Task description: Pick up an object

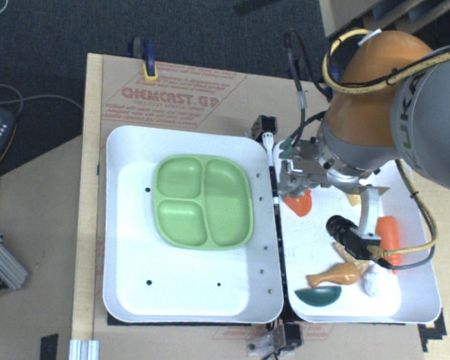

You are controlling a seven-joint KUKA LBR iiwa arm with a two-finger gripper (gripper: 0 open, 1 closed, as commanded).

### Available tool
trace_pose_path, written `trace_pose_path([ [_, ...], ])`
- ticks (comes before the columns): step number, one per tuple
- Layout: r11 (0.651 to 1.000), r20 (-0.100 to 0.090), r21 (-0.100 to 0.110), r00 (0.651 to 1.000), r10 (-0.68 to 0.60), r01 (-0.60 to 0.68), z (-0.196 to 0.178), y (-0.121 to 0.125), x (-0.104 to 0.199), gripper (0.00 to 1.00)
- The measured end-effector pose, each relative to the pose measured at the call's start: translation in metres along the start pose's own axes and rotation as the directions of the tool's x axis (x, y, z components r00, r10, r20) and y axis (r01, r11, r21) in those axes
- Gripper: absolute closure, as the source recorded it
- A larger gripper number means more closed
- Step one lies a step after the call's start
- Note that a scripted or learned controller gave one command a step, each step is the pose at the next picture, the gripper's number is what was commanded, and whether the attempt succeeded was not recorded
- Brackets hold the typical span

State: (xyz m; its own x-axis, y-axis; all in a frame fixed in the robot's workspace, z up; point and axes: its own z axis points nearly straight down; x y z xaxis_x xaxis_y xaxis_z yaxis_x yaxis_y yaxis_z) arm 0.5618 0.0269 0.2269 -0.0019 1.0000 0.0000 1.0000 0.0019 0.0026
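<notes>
Upper left corner of the right bin (308, 244), just right of frame centre: gripper (291, 186) is low over the bin floor, hard against the divider between the two bins. Can't tell if it's spread or closed, the wrist body blocks the view from above. A red-orange piece (298, 203) sits directly under or just below it, touching or nearly so. I can't confirm it's clamped, so I'd call this an attempt in progress, not a grasp. It's the likely target purely because it's the closest item to the tool. The wall right beside it leaves little room on that side, so I'd guess a slip or a bump on the rim is the main risk. Further out, right and lower right in the same bin: an orange cylinder (387, 230), a tan-handled teal scoop (323, 293) lying flat, a small white lump (372, 286) just beside its handle, and a pale yellow bit (354, 200) near the wrist. All loose and apart from the gripper. The left bin (190, 283), centre-left, holds a green divided plate (204, 201), flat and well away from the arm, so it's not in play.
</notes>
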Motion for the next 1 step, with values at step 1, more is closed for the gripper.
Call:
trace_pose_path([
  [1, 1.000, 0.000, 0.006, 1.000, 0.004, -0.004, 0.0046, -0.0157, -0.0143, 1.00],
])
